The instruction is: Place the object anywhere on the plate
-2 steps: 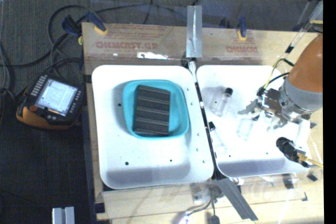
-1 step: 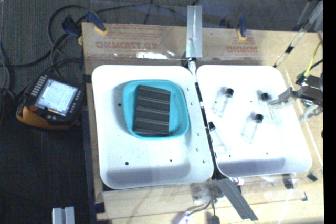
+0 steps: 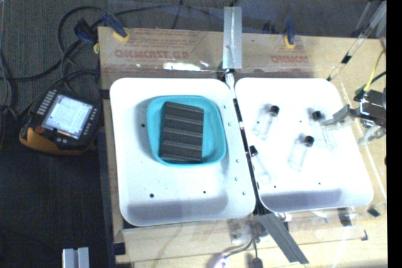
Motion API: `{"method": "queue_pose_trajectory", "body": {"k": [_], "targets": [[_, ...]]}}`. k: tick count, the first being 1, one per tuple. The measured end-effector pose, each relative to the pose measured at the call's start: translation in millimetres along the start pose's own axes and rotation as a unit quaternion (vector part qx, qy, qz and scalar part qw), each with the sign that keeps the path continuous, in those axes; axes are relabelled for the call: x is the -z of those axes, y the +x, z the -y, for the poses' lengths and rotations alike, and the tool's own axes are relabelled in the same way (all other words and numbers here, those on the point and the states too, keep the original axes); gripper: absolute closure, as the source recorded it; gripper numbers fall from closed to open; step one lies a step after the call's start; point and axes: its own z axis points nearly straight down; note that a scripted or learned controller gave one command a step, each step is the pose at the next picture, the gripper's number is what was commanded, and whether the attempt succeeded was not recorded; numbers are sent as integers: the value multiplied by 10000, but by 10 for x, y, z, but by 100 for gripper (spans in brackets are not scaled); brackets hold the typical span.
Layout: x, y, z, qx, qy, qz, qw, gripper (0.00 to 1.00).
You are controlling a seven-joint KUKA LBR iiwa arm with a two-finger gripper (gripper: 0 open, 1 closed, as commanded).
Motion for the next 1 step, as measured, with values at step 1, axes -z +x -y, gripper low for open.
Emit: {"method": "queue_pose_trajectory", "body": {"k": [1], "targets": [[0,0,0,0,0,0,10000,0]]}}
